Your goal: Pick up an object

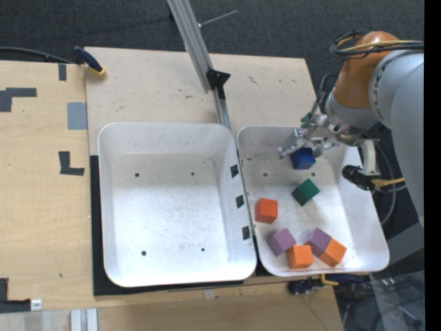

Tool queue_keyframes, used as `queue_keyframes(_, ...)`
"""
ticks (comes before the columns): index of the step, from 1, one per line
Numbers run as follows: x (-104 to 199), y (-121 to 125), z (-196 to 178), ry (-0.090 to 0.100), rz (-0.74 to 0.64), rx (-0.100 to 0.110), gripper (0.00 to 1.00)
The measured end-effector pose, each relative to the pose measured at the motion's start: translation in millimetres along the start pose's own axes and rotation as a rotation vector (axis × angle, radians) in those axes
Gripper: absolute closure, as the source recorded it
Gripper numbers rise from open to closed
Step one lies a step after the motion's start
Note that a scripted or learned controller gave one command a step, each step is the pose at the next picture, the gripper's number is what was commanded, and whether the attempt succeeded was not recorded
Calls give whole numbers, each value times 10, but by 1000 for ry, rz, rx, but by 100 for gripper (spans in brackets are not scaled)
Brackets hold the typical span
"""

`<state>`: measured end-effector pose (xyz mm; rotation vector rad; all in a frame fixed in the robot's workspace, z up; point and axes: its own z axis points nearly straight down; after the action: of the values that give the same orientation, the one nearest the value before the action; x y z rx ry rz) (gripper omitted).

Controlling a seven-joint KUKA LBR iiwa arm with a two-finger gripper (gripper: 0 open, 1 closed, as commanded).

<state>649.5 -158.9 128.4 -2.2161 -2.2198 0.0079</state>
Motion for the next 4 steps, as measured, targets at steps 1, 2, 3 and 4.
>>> queue_keyframes(1,6,17,-142,0,-2,-5,100)
queue_keyframes(2,-16,30,-779,-1,0,-12,100)
queue_keyframes(3,-10,34,-880,0,0,-8,100)
queue_keyframes(4,477,-30,-808,2,-4,-4,100)
